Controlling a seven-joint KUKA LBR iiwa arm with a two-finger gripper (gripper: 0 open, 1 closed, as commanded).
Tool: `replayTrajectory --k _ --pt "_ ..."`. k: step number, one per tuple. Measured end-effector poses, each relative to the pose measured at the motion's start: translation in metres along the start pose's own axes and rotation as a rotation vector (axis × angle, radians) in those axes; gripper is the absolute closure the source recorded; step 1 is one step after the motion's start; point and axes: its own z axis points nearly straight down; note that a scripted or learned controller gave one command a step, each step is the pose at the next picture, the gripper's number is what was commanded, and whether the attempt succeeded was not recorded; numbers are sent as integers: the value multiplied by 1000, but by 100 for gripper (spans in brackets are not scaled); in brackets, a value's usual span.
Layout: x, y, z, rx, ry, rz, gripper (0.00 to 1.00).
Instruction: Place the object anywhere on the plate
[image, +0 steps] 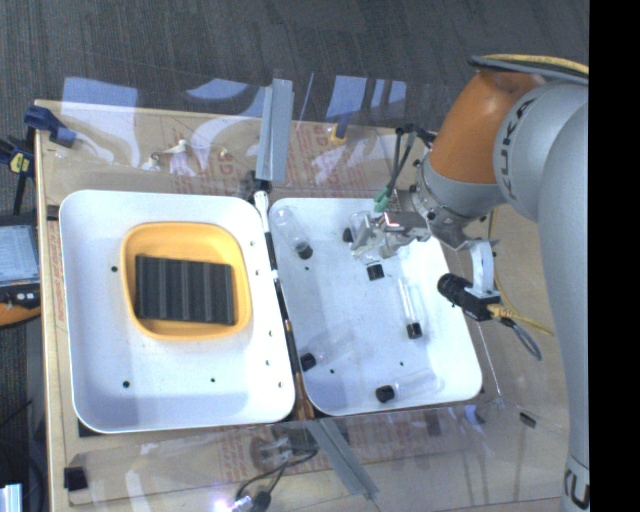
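- Candidate object: a clear tube (409, 303) with a black cap, lying centre-right in the right bin (455, 375). Its long axis runs up-down in the frame, cap at the lower end. Similar capped tubes lie around it, so we are not sure which is meant.
- The jaws hang over that bin's upper part, and the tube lies below and slightly right of them. We cannot tell the jaws' state.
- The yellow plate (135, 250) sits in the left bin (90, 380), well to the left, and carries a dark ribbed insert (185, 290).

worktop (150, 160): brownish board under clear glossy sheeting, blue reflections along far edge | left bin (90, 380): white, shallow, small dark holes in floor | right bin (340, 370): white, just beside left bin, several small dark holes | grey rail (273, 130): runs back from the gap between bins | floor (200, 40): dark carpet
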Motion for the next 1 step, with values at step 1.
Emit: replayTrajectory --k 1 --pt "62 2 3 4 1 -268 100"
